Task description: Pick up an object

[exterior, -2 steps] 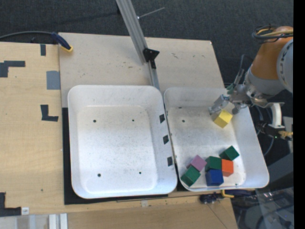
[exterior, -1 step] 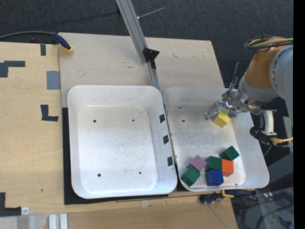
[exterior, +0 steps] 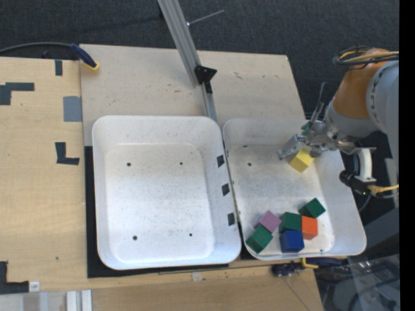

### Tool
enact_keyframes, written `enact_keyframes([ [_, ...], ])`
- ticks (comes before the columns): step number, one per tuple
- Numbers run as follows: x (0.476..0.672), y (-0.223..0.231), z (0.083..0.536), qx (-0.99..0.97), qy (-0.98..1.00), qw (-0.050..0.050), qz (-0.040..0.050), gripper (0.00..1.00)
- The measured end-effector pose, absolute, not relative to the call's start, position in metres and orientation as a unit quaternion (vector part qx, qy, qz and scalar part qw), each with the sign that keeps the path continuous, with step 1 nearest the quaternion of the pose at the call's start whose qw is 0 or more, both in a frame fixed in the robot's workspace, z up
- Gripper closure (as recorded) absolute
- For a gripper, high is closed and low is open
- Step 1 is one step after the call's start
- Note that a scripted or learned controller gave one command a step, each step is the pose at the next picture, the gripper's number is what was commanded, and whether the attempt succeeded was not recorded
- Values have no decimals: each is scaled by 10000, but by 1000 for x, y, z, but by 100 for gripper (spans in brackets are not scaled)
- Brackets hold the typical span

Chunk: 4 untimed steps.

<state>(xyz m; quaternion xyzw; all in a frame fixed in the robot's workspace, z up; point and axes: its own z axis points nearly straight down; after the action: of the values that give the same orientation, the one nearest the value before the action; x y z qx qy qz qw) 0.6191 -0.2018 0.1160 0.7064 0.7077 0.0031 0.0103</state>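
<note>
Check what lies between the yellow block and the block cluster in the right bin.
Bare bin floor separates the yellow block from the cluster, per the camera view.

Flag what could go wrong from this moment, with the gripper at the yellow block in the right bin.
1. The yellow block sits at the tip of the gripper, seemingly caught by one edge; it could slip out and drop back into the right bin.
2. Whether the block is truly held is unclear, so this try may fail, while the cluster of blocks sits untouched near the front wall.
</note>
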Motion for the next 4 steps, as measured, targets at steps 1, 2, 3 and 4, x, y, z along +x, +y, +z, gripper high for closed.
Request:
enact_keyframes([
  [1,620,-202,126,7059,7082,122,35,100],
  [2,618,-198,188,7065,7078,24,11,100],
  [3,620,-197,242,7065,7077,26,11,100],
  [4,639,-143,238,7047,7095,-5,4,100],
])
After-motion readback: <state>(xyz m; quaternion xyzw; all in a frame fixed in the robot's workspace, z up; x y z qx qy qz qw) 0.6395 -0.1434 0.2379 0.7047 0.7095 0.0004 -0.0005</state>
